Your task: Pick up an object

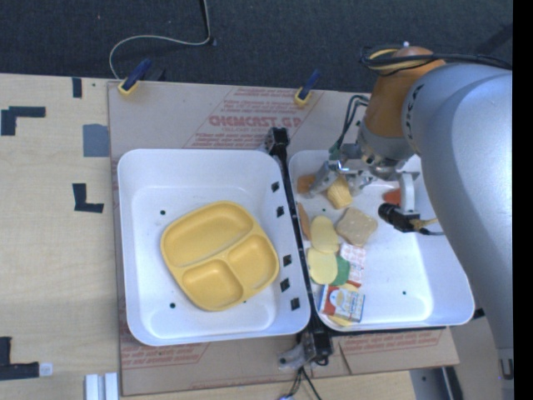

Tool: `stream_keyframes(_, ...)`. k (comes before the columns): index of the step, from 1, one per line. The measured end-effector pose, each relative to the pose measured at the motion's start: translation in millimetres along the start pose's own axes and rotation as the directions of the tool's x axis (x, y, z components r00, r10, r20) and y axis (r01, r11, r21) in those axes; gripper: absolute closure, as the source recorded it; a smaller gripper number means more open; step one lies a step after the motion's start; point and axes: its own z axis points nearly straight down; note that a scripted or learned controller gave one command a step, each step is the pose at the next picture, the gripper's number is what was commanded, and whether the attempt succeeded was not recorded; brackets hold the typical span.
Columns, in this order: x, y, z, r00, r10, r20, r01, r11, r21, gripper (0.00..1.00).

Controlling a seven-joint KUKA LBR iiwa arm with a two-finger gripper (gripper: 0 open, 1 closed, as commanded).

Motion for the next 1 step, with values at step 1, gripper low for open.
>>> stream_keyframes(1, 1.0, 0.1, -9.5, 1.000, 0.008, -0.008, -0.008, 1.000, -0.012, 1.00)
